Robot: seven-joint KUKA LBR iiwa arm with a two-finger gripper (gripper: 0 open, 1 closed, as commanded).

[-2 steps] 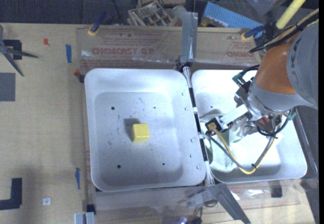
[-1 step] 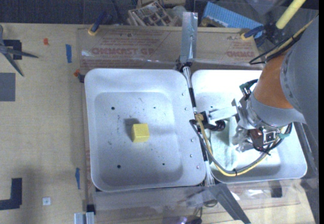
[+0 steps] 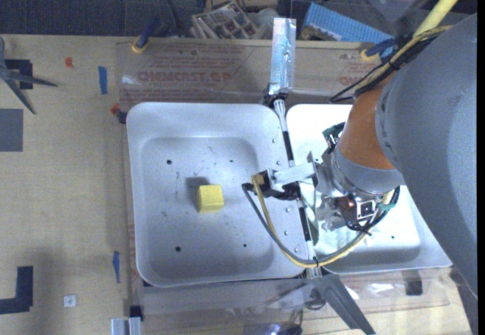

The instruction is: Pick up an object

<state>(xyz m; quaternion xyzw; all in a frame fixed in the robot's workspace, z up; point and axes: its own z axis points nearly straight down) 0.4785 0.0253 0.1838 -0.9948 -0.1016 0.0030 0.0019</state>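
A small yellow cube lies on the floor of the left bin, a little left of its middle. The grey arm with its orange band reaches in from the right and hangs over the right bin. Its gripper points down near the left side of that bin, close to the divider between the bins and well right of the cube. A green object peeks out from behind the wrist in the right bin, mostly hidden.
A yellow and black cable loop hangs from the wrist over the right edge of the left bin. A metal bracket stands behind the bins. Small blue and red bits lie on the wooden bench at the left.
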